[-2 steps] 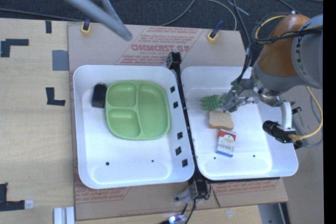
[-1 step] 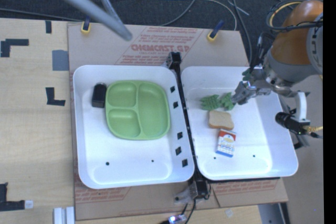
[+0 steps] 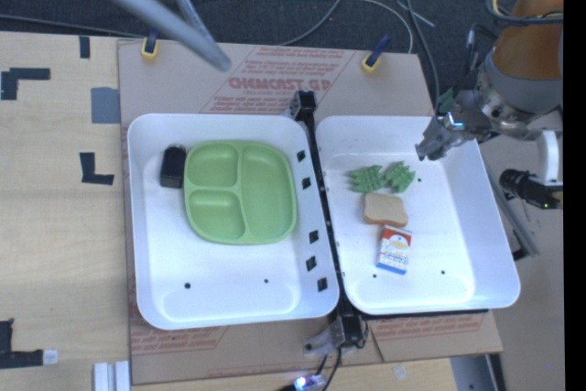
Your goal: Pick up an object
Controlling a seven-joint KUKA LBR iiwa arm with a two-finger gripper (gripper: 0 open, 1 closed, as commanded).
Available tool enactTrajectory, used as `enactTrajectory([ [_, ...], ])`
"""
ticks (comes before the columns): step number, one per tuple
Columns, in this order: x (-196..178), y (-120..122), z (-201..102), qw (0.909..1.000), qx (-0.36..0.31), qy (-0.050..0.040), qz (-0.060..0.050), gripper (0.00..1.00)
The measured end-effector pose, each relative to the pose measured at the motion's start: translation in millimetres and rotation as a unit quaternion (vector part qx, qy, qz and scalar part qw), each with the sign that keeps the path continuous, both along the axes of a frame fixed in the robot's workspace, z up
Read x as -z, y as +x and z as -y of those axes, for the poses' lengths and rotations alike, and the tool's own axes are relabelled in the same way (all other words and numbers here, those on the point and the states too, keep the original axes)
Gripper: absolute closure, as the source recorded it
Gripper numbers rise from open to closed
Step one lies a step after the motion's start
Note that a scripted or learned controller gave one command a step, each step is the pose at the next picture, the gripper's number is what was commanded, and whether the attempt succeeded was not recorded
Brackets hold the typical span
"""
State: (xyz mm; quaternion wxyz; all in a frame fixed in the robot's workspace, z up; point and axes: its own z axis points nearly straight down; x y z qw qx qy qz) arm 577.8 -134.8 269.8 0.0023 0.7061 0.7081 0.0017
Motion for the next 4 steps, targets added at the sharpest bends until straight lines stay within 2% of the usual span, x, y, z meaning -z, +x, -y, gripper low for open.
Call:
enactTrajectory([
  [2, 3.0, -3.6, -99.4, 1.0, -0.001, 0.0007, -0.004, 1.0],
  [3, 9.8, -0.3, -159.3, 1.0, -0.002, 0.0008, -0.004, 1.0],
  [4, 33.0, -5.0, -203.9, 1.0, -0.001, 0.0003, -0.005, 1.0],
])
